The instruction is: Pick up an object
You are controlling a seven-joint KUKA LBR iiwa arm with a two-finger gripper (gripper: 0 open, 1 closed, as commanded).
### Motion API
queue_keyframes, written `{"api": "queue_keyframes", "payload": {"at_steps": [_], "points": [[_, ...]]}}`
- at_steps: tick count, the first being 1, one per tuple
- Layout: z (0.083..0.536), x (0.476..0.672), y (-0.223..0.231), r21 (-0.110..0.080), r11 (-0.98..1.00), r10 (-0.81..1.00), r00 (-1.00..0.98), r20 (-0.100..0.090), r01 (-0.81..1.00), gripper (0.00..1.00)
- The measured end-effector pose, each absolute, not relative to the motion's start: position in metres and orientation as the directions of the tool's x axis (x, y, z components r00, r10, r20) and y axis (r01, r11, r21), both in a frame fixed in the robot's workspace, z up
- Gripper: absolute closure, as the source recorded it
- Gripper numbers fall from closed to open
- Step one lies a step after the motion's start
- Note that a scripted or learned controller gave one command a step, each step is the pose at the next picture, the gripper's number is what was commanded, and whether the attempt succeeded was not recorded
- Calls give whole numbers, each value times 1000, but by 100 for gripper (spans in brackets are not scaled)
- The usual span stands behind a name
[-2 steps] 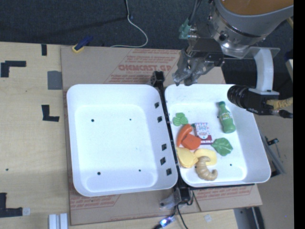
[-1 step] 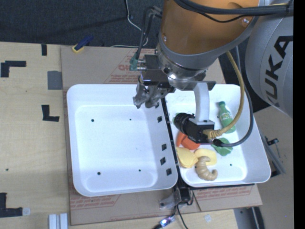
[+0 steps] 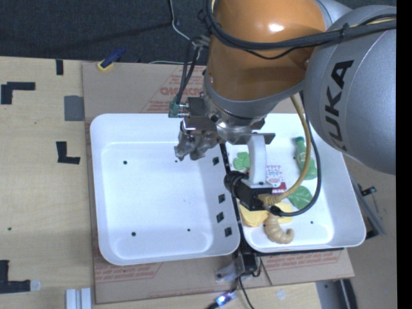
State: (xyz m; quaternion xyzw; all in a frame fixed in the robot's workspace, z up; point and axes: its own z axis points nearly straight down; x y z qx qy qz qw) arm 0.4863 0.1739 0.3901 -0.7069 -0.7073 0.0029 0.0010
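Things to pick: a small heap of toys sits in the right bin (image 3: 322, 237), off to the right of my jaws and a bit nearer the camera.
Tan thing: a curly tan piece (image 3: 279, 232), like a little croissant, lies at the near end of the heap.
Yellow thing: a yellow piece (image 3: 252, 217) lies just beside the tan one, partly hidden by my cable.
Green things: a light green leafy piece (image 3: 302, 195) and a dark green stick shape (image 3: 300, 149) lie farther right.
White thing: a white packet with red print (image 3: 273, 174) lies in the middle of the heap.
My arm: it comes in from the right, big and grey, with my orange band (image 3: 264, 37) up high, and it bends down over the wall where the two bins meet.
My jaws: my jaws (image 3: 191, 148) hang over the far right part of the left bin (image 3: 154, 205), pointing down. They look dark and bunched, and I cannot tell if they are apart or together. I see nothing between them.
In the way: my own wrist and a black and yellow cable (image 3: 302, 172) cover part of the heap.
Around: both bins sit on brown cardboard (image 3: 129, 89) on the counter (image 3: 38, 192).
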Motion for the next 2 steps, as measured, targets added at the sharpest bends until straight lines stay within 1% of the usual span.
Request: {"api": "queue_keyframes", "payload": {"at_steps": [1,2], "points": [[544,484,191,16,5,1000,-5,7,1000,100],[444,483,155,-10,-3,1000,3,-4,1000,100]]}}
